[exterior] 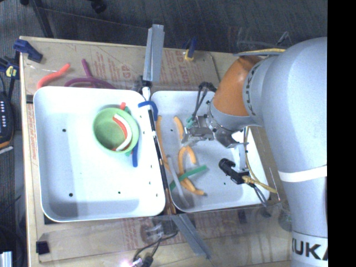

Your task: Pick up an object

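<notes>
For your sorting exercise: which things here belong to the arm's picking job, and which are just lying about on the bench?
Job:
two-finger gripper
yellow curved pieces
green flat strip
right white bin

Lying about:
orange-handled tool
purple hose
blue clamp

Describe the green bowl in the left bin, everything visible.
The green bowl is round, pale green, and looks like plastic. It sits upright in the left bin, toward its upper right part. Inside lie a white curved piece and a red-orange strip. A blue stick runs along its right edge, apparently touching it. The claw is apart from it, over the right bin.
</notes>
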You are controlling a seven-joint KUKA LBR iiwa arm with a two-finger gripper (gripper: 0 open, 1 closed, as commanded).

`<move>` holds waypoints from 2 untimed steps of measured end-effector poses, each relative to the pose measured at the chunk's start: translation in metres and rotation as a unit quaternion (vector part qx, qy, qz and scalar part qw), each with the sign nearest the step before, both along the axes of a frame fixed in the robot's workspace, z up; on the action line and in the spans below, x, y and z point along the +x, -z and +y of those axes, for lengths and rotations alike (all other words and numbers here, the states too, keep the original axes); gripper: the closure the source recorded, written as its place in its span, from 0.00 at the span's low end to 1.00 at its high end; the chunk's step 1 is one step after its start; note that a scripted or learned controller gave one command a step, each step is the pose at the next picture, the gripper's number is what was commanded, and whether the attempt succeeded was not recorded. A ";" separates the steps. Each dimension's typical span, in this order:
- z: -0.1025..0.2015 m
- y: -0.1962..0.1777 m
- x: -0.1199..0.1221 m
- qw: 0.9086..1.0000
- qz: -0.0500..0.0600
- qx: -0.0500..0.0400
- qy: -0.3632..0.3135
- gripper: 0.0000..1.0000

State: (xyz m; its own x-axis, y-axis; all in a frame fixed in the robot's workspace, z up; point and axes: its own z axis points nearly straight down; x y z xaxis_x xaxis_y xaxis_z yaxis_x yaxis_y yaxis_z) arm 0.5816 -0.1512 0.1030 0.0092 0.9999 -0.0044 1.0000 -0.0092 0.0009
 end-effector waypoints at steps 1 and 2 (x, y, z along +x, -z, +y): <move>0.072 -0.104 -0.005 0.988 0.001 0.002 -0.153 1.00; 0.072 -0.104 -0.005 0.988 0.001 0.002 -0.153 0.00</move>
State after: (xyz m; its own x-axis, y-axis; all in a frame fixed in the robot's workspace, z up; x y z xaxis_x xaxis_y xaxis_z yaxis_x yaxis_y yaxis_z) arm 0.5762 -0.0796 0.2066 -0.2935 0.9560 -0.0001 0.9560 0.2935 -0.0006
